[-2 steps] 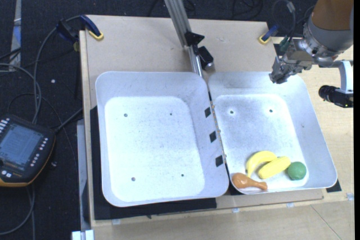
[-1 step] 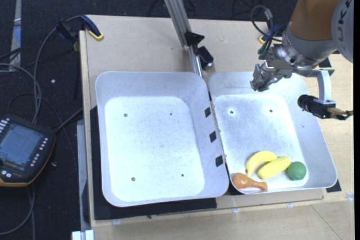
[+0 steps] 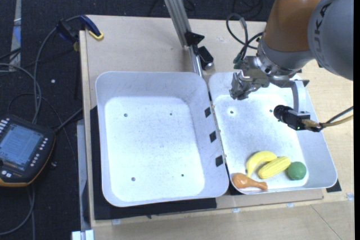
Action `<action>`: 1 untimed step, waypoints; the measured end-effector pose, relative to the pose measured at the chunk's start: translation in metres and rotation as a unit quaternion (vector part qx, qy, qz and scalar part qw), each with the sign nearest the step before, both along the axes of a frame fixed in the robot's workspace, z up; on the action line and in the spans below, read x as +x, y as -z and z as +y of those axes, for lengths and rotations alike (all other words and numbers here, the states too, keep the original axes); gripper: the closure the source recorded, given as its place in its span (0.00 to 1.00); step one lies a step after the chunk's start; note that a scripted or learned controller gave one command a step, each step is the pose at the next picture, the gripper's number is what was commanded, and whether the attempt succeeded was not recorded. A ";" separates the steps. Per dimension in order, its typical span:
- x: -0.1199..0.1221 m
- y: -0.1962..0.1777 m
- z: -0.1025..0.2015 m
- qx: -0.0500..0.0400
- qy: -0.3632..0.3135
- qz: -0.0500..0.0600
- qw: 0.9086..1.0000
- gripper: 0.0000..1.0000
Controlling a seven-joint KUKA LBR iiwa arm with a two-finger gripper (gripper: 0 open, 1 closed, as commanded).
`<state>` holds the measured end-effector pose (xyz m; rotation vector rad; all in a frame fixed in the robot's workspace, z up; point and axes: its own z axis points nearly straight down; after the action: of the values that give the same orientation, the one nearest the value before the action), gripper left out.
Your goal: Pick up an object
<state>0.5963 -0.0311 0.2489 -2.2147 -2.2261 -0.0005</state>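
Four small toy foods lie bunched at the near edge of the right bin (image 3: 315,137): a yellow banana (image 3: 259,159), a yellow corn cob (image 3: 274,167) touching it, a green round piece (image 3: 296,171) just beside the cob toward the bin's near right corner, and an orange drumstick-shaped piece (image 3: 248,181) against the near rim, just below the banana. Any of them would serve as the object to pick up, and all of them rest on the bin floor, none lifted.

Well apart from that cluster, the gripper (image 3: 241,89) hangs over the far left corner of the same bin, close to the rim that meets the left bin (image 3: 152,137). Nothing shows between its fingers. How wide they stand cannot be told from this slant, since the wrist and its fittings crowd them.

As a judgement, the task is at its start: no grasp has been made, and the arm has yet to travel across the bin toward the near edge, descend over one piece and close on it. The left bin holds only its speckled floor.
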 end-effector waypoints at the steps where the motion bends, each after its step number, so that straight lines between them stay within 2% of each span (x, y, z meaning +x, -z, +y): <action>1: -0.015 -0.006 0.045 0.000 0.001 -0.001 1.000 1.00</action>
<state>0.5813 0.0136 0.2545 -2.2165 -2.2256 -0.0017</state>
